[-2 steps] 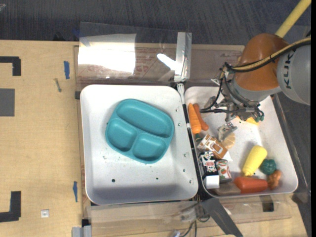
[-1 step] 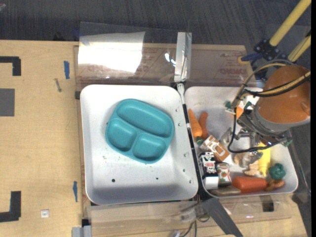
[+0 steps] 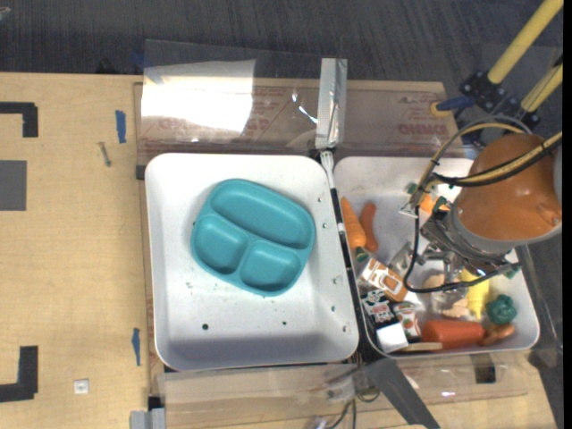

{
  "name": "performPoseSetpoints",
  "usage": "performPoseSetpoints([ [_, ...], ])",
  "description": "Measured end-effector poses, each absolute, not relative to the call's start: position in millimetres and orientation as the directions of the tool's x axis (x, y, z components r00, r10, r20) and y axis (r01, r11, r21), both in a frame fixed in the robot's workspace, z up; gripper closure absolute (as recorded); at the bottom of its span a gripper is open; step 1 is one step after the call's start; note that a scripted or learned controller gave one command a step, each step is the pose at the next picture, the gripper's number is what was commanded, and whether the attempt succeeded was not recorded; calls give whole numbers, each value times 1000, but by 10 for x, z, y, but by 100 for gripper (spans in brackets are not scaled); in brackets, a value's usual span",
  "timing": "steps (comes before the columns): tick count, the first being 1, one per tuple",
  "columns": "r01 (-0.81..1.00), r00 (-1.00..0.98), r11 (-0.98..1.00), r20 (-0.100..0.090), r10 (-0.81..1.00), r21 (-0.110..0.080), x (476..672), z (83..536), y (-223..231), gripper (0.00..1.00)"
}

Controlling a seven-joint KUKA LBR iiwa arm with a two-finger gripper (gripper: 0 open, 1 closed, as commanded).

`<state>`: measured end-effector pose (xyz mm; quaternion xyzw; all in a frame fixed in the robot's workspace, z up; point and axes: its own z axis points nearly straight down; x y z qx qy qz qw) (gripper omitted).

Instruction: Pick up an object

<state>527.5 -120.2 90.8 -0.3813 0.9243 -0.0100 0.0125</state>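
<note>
While the arm (image 3: pixel 509 190) leans in from the right over the right bin (image 3: pixel 529 315), its gripper (image 3: pixel 444 262) hangs low among the clutter there, and whether the jaws are released or clenched cannot be told, since the wrist and cables cover them. Around it lie a carrot (image 3: pixel 357 226) near the bin's left wall, a small carton (image 3: pixel 386 280) just beside the gripper, a red sausage-like piece (image 3: pixel 451 332) along the near edge, a yellow piece (image 3: pixel 478 291) and a green knob (image 3: pixel 501 309) toward the right corner. These crowd close together, several touching. The left bin (image 3: pixel 179 311) holds a teal divided plate (image 3: pixel 253 235), lying flat near its middle. Both bins rest on a tan desk (image 3: pixel 63 266) with black corner marks and blue tape, clear plastic sheeting behind them, dark carpet beyond.
</note>
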Motion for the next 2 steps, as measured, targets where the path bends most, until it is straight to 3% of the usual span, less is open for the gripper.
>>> performPoseSetpoints([
  [1,-736,-676,676,-15,-737,-13,5234,892,-1466,0],
  [2,-776,-630,631,-16,-776,-22,5022,899,-1749,0],
])
